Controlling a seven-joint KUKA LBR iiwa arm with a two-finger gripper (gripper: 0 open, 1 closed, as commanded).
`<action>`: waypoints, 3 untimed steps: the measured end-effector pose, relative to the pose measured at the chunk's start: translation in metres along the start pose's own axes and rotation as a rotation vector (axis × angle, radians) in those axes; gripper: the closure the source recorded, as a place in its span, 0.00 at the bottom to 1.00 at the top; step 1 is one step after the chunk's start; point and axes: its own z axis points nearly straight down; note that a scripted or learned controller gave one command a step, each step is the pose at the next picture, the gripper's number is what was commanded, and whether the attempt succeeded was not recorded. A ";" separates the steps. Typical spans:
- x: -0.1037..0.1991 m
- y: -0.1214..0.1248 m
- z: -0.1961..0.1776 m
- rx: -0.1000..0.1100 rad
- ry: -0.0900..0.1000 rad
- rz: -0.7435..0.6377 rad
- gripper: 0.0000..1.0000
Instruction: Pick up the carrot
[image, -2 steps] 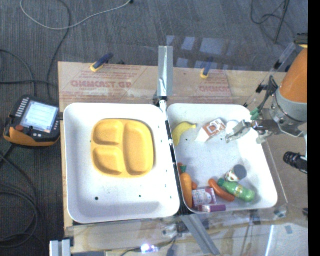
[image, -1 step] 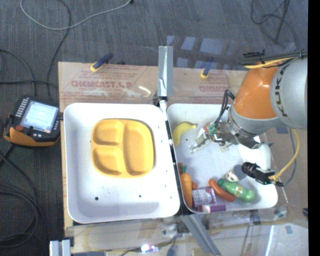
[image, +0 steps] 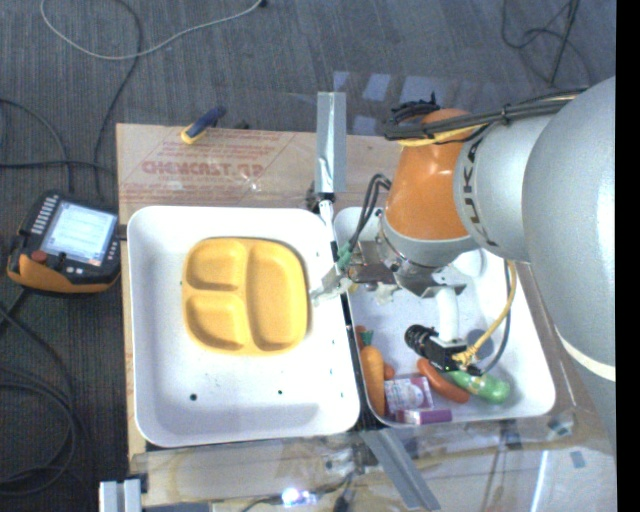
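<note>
The carrot (image: 374, 378) is orange with a small green top. It lies lengthwise against the left wall of the right bin (image: 528, 395), near the bin's front corner. My gripper (image: 348, 272) hangs below the orange-banded wrist over the dividing wall between the two bins. It is a little beyond the carrot's green end and apart from it. The wrist hides much of the gripper. Nothing shows between its fingers.
Beside the carrot lie a pink and white box (image: 410, 398), a red pepper (image: 442, 382) and a green item (image: 490, 388). The left bin (image: 160, 400) holds a yellow divided plate (image: 246, 294). A teach pendant (image: 66, 244) sits left of the bench.
</note>
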 end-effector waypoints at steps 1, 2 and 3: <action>0.043 0.011 0.027 -0.004 -0.018 -0.034 0.00; -0.003 -0.044 0.000 0.001 -0.001 -0.187 0.00; -0.132 -0.072 -0.034 -0.004 -0.002 -0.409 0.00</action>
